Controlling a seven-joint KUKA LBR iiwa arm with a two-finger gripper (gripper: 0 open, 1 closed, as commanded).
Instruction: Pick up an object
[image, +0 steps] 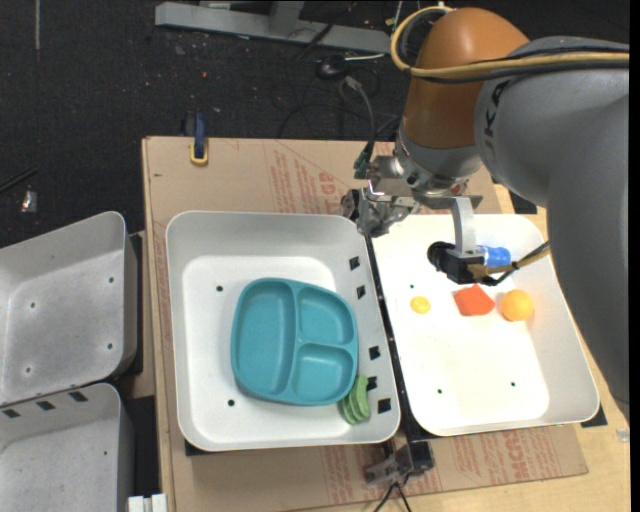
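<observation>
My gripper (373, 212) hangs over the far left corner of the right bin (560, 400), close to the wall shared by the two bins. It holds nothing that I can see. A small yellow piece (420, 305) lies on the right bin's floor, to the near right of the gripper. Farther right sit an orange-red block (474, 301) and an orange ball (516, 306), side by side. A small blue object (497, 256) lies just behind them.
The left bin (200, 250) holds a teal divided plate (295, 340), with a green object (355, 402) at its near right corner. The arm's grey body (570, 110) covers the far right of the right bin. A spare white bin (60, 290) stands at the left.
</observation>
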